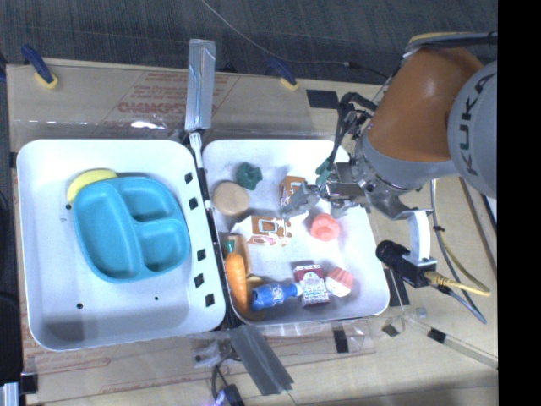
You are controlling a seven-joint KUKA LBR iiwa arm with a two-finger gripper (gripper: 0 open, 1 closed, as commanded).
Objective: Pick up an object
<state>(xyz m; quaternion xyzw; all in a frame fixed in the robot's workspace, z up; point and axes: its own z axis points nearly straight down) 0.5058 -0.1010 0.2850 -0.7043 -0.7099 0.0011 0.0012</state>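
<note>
yellow thing point(90, 180) — half under blue tray point(131, 227)

Divided tray point(131, 227) in left bin point(34, 252); carrot point(237, 280), bottle point(275, 294), ball point(230, 199) in right bin point(368, 252).

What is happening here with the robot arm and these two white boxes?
A grey and orange KUKA arm reaches in from the right over the right bin, which holds small toy foods. Its gripper hangs low among them, near a pink item and a brown round piece. I cannot tell whether it has caught anything. The left bin holds a blue divided tray with something yellow under its edge.
</note>
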